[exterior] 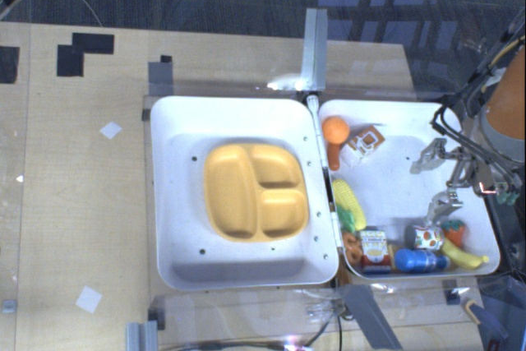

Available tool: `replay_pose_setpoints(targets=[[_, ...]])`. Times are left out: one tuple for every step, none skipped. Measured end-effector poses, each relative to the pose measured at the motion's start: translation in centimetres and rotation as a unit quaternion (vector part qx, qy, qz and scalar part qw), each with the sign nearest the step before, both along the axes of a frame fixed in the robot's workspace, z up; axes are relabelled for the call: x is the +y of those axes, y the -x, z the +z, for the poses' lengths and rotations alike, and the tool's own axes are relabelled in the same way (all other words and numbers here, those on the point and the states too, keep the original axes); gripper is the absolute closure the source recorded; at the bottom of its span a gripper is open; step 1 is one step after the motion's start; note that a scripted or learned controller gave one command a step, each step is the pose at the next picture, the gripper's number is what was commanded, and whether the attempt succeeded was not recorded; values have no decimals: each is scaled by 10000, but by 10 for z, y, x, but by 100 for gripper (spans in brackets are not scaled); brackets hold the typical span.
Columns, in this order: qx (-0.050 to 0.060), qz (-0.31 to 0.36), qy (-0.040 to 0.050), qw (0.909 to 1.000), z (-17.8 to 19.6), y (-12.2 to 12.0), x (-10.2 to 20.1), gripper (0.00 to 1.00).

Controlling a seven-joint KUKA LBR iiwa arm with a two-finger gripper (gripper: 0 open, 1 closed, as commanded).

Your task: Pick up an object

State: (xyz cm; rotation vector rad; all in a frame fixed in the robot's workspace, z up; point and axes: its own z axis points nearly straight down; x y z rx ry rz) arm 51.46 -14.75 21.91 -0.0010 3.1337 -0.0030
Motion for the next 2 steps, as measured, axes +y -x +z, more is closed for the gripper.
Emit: replay_pose_setpoints(targets=[[-11,-976,-11,9952,-123,-35,-7,0],[0,-2833,-26,9590,-103,-8,4,0]])
